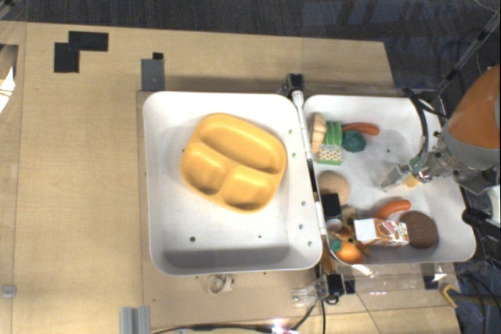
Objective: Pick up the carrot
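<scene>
The carrot (363,129), a short orange-red stick with a teal-green tuft (355,141) at its left end, lies near the far wall of the right bin (391,107). My gripper (395,177) hangs over the bare middle of that bin, to the right of and nearer than the carrot, and apart from it. The gripper touches none of the objects. The arm's orange band (479,117) rises at the right edge.
Beside the carrot lie a pale corn cob (318,132) and a green-and-white piece (332,146). Along the near side are a brown ball (334,184), another orange-red stick (393,208), a small carton (380,231), a dark brown lump (423,229) and an orange fruit (349,252). The left bin (168,238) holds a big yellow loaf (233,160).
</scene>
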Robot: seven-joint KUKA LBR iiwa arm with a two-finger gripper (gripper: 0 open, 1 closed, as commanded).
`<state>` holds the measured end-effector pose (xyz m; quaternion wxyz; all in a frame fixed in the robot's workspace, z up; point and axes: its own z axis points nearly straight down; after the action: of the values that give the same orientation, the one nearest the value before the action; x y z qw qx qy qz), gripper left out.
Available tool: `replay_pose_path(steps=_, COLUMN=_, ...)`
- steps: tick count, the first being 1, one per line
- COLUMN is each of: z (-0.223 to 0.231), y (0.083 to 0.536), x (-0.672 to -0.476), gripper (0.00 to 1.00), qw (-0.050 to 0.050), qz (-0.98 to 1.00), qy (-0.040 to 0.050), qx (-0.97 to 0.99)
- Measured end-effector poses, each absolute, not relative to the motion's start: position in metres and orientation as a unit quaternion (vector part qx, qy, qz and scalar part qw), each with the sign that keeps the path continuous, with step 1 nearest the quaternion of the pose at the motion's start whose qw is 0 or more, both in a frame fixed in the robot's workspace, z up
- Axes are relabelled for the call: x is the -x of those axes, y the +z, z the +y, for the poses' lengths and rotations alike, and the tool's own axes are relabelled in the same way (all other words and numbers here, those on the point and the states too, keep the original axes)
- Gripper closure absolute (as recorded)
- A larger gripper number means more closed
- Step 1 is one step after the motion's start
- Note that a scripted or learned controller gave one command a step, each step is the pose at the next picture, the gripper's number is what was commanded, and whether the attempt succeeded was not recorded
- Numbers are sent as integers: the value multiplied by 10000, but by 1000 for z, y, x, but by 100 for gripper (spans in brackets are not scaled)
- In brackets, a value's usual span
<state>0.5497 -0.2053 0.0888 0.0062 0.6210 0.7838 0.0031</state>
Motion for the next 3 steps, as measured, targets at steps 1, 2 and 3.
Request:
replay_pose_path(steps=1, z=-204, y=89, x=-554, gripper=0, qw=47, qz=7658, qy=32, qx=-6431)
replay_pose_path(steps=2, z=-204, y=89, x=-574, gripper=0, qw=67, qz=8538, qy=15, qx=-5205)
replay_pose_path(steps=3, z=-142, y=90, x=-541, gripper=0, qw=81, qz=8813, qy=26, qx=-4725)
